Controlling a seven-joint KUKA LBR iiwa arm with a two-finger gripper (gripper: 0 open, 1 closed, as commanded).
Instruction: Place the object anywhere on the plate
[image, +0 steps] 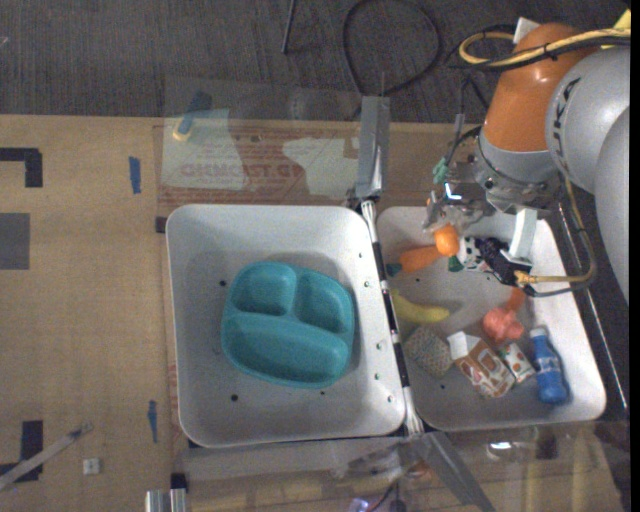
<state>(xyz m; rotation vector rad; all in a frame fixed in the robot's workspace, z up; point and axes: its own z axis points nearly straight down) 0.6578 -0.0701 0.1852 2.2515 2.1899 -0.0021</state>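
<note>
The brown surface (90, 300) carried two white bins, dark carpet (150, 50) beyond at twelve o'clock. The teal plate (289, 323) lay in the left bin (190, 240). In the right bin (580, 390), the jaws (452, 232) hovered over the carrot (425, 255); their opening could not be told.

We see the teal plate (290, 323) (three compartments, upright) lying mid-left bin, while the orange carrot (428, 250) sits at its two o'clock, in the right bin.
</note>
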